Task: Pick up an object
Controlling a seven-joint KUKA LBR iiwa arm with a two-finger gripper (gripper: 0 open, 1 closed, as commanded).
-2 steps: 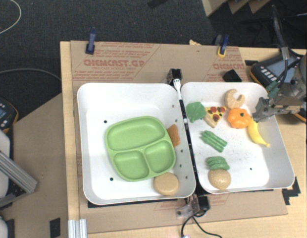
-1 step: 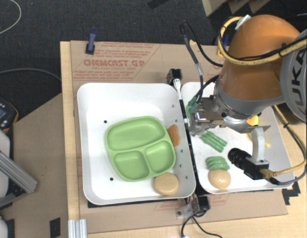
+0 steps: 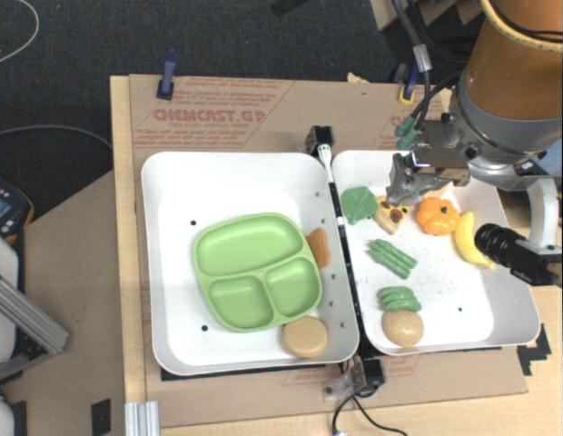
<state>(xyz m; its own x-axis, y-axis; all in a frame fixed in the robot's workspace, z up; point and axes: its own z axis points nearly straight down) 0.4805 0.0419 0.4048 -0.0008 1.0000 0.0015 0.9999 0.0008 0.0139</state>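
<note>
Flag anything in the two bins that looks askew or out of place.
One oddity: a brown piece in the left bin is wedged between the green divided tray and the bin's right wall. The rest of the toy food lies loose, nothing spilled.

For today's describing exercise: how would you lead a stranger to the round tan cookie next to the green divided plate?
Find the left white bin, which holds a green divided plate. The round tan cookie lies at the plate's near right corner. Unlike the slim brown piece farther back, it is pale and disc-shaped.
</note>
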